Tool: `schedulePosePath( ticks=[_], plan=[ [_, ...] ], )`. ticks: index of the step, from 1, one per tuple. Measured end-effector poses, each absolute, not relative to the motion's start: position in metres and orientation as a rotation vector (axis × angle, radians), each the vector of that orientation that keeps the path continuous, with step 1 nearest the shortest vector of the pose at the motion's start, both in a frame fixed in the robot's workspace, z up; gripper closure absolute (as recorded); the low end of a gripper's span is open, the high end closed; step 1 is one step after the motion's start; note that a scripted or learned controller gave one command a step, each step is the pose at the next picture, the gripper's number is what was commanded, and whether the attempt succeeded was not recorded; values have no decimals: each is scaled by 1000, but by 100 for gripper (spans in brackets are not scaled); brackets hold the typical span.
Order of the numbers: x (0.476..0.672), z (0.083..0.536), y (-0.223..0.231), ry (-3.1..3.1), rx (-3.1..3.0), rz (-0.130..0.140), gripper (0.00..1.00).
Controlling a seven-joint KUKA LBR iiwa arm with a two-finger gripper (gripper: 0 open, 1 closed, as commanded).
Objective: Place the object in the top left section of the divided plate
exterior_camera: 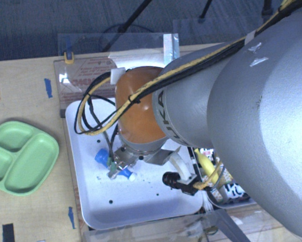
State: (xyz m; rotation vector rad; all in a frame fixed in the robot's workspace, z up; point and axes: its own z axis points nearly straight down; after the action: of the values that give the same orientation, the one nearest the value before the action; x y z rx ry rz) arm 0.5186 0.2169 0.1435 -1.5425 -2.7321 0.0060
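Reaching down into the white bin [95,204], the gripper [114,167] hangs over a blue object [102,158] near its left wall; whether its fingers grip cannot be told. Well left, the green divided plate [19,157] lies on open desk [33,221].

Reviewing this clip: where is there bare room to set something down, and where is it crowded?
Free: all three sections of the green divided plate, and the white bin floor along its near rim. Crowded: around the gripper, with blue objects on both sides and cables above.
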Motion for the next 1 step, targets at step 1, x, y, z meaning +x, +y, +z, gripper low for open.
schedulePosePath(
  ticks=[1],
  plan=[
    [594, 217, 138, -2638, -1703, 4, 100]
  ],
)
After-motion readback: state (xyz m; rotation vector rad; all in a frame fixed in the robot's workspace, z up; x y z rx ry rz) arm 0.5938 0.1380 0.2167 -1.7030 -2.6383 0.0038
